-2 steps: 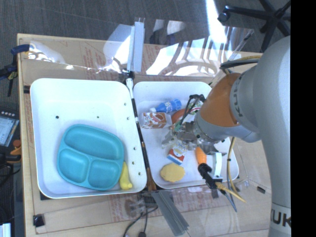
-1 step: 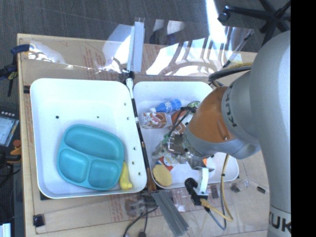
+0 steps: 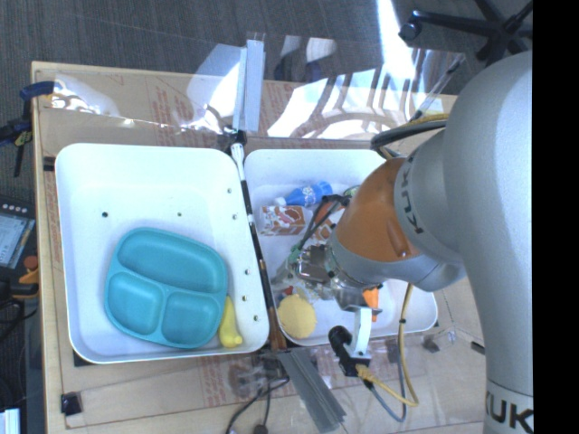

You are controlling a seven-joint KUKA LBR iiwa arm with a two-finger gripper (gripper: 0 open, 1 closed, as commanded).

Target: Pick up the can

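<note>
Pincer [image 3: 312,262] low in the right bin [image 3: 271,165], grip impossible to tell; can [image 3: 283,218] just beyond — centre, then close squarely.

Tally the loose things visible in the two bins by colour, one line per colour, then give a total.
Teal: 1, the divided tray in the left bin
Yellow: 2, the banana-like piece beside the tray and the round ball in the right bin
Blue: 1, the small item
Brown and white: 1, the packet-like item
Total: 5; more may be hidden under the arm.
</note>
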